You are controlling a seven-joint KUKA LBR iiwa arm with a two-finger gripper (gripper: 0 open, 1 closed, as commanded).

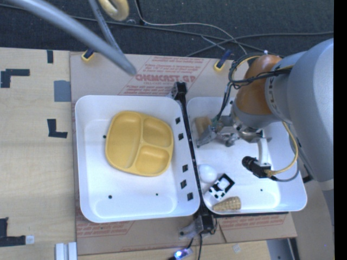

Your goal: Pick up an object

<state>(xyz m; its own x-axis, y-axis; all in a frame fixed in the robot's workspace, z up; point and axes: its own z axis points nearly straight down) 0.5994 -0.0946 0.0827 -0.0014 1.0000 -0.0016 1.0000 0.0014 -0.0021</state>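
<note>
Reaching into right bin, fingers low near divider; spread or pinching, cannot tell. Tan object just beyond fingertips. White ball, cone nearer camera. Yellow plate in left bin.

A bulky, smooth grey arm fills the right side of the frame. An orange band rings it above the wrist. Thin black and yellow cables loop beside the metallic grey wrist hardware at centre right.
</note>
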